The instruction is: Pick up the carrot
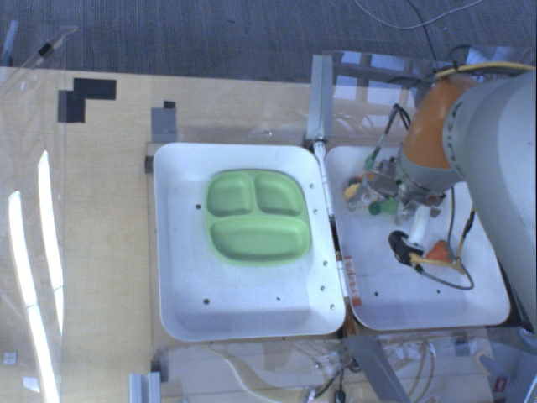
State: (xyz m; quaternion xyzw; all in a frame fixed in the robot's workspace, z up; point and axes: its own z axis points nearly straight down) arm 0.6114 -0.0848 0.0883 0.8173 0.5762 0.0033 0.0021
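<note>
Bench (84, 225): pale wood top, two white bins side by side on it.

Arm (495, 141): grey with an orange band, comes in from the right and hangs over the far right part of the right bin, hiding that bin's right wall there.

Left bin (185, 296): holds a green divided plate (256, 217), three compartments, sitting flat near the middle. Bare white floor all round it.

Right bin (377, 296): holds the carrot and two small bits. Shares its left wall with the left bin.

Gripper (388, 193): below the orange band, low over the far-left part of the right bin. Cannot tell whether apart or together; nothing seen clamped.

Carrot (440, 248):
- Small orange wedge, tapered, plain colour, lying on the white floor.
- Sits in the right bin, right of centre, about halfway between far and near walls.
- Apart from the gripper, to its right and nearer the camera.
- Too small to call the long axis or which way the thin end points.
- Room: open floor toward the near wall and toward the near-left corner. Tighter on the right, under the arm's bulk. Not touching any wall.

Small bits: yellowish piece (352, 191) near the shared wall, green piece (379, 209) just beside it, both close by the gripper and well apart from the carrot.
</note>
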